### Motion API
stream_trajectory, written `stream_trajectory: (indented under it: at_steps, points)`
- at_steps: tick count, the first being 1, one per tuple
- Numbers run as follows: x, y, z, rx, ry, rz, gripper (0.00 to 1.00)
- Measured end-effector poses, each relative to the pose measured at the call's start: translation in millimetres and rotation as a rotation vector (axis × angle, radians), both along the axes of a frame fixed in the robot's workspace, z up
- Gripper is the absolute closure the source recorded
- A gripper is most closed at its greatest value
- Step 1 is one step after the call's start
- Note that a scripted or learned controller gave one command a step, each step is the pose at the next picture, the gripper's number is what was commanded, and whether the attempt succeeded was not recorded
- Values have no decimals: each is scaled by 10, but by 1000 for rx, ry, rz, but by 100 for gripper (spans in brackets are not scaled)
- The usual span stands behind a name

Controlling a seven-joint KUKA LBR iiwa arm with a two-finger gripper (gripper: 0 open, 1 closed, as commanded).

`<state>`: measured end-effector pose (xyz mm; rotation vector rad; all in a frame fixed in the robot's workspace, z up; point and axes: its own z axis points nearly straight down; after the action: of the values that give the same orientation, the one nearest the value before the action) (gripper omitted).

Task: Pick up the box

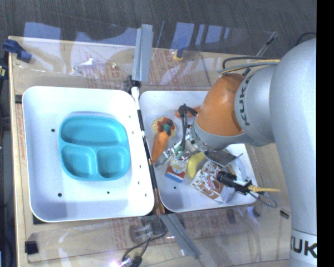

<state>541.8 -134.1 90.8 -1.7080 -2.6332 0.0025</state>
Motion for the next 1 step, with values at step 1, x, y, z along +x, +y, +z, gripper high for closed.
stream_trajectory:
  at_steps: [1]
  points:
    - [8, 7, 103, 1, 1, 5, 100]
